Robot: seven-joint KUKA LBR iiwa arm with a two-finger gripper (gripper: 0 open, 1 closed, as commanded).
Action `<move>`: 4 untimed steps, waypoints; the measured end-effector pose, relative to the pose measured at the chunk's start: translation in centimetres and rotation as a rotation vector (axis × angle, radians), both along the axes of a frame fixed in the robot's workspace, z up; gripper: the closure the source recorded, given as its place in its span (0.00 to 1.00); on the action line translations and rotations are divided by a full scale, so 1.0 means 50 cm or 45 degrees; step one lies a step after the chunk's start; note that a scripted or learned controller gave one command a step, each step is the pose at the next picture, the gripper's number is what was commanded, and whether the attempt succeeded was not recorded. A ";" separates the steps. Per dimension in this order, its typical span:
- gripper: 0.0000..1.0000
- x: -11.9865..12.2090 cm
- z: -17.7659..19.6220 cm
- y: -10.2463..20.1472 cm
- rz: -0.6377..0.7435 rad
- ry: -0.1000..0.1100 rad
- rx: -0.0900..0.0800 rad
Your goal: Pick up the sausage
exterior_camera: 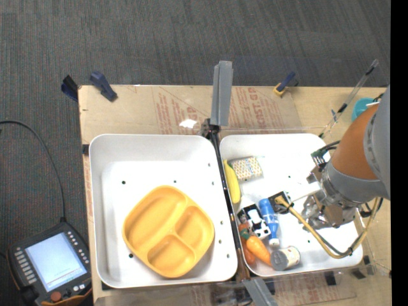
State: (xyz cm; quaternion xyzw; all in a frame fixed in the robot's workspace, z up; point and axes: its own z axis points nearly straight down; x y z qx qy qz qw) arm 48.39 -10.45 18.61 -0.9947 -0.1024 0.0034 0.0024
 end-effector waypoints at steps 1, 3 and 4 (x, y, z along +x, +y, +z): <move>1.00 0.084 -0.085 -0.083 0.001 0.001 -0.001; 1.00 0.088 -0.128 -0.155 -0.003 0.000 0.000; 1.00 0.019 -0.054 -0.001 -0.001 -0.001 -0.001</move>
